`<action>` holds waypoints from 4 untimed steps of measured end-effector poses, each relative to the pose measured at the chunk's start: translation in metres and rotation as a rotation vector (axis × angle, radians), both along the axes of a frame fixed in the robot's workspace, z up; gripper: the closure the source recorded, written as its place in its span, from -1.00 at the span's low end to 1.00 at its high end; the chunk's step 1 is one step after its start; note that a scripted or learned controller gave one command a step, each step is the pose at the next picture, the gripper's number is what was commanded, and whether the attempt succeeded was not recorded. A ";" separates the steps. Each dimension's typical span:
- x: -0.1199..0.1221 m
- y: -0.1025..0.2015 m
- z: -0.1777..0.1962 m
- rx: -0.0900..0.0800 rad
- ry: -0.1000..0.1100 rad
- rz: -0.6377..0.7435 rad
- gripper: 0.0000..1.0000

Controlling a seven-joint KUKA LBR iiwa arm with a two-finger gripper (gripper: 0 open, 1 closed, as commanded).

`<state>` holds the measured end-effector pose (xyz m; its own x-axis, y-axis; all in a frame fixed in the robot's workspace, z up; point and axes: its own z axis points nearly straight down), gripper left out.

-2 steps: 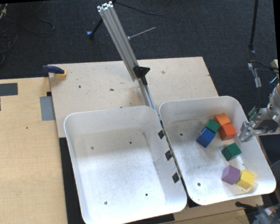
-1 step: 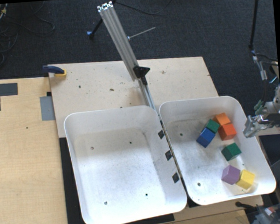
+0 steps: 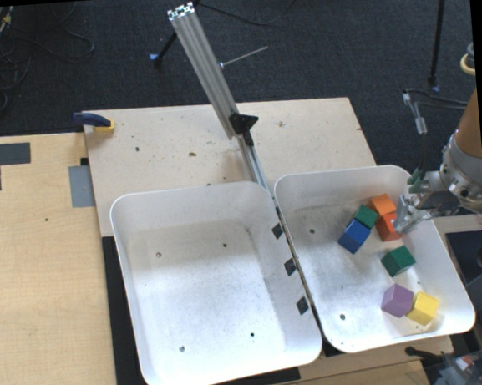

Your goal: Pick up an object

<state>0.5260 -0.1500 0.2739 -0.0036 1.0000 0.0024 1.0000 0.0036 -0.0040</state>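
Currently the gripper (image 3: 404, 215) sits low over the right bin (image 3: 355, 341), at its far right side, with the arm (image 3: 465, 164) coming in over the rim. Finger spread: cannot tell, since the tips merge with the block behind them. Nothing visibly held.

Objects, relative to the gripper:
- orange block (image 3: 385, 213): just beside the tips, on the side away from the arm, possibly touching.
- small green block (image 3: 366, 216): just past the orange one, touching it.
- blue block (image 3: 354, 235): a little further out and nearer the camera, against the small green block.
- dark green block (image 3: 398, 260): near, on the camera side, standing apart.
- purple block (image 3: 396, 300) and yellow block (image 3: 424, 307): well apart, touching each other near the bin's front corner.

Handling judgement: small rigid blocks, likely light, with flat faces and probably a smooth finish, so slip is possible if caught on a corner. Best grasped across two opposite flat faces. Orange is nearest but crowded by its neighbour; dark green has free sides and looks the cleaner pick.
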 end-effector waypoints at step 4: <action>0.067 0.163 -0.040 -0.002 -0.001 -0.001 1.00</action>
<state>0.5930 0.0127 0.2339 -0.0022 1.0000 0.0008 1.0000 0.0022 -0.0027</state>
